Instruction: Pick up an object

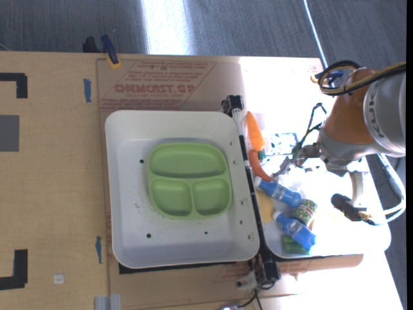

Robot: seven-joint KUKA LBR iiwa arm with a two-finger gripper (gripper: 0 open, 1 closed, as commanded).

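My gripper (288, 165) hangs low over the right bin (361, 237), in its upper middle, on the grey arm with the orange band. Just left of it lie an orange carrot-shaped piece (255, 133) and a curved orange-red piece (257, 167) along the bin's left wall. Below the gripper lies a blue bottle (279, 192), with a second blue bottle (297, 230) and a green-labelled can (306, 210) nearer the front. Nothing shows as held. Glare washes out much of this bin.
The left bin (122, 173) holds a green divided plate (189, 179). A teal-printed item (282, 143) lies behind the gripper, and a small green piece (293, 245) sits at the right bin's front edge. Brown cardboard (51, 173) covers the bench on the left.
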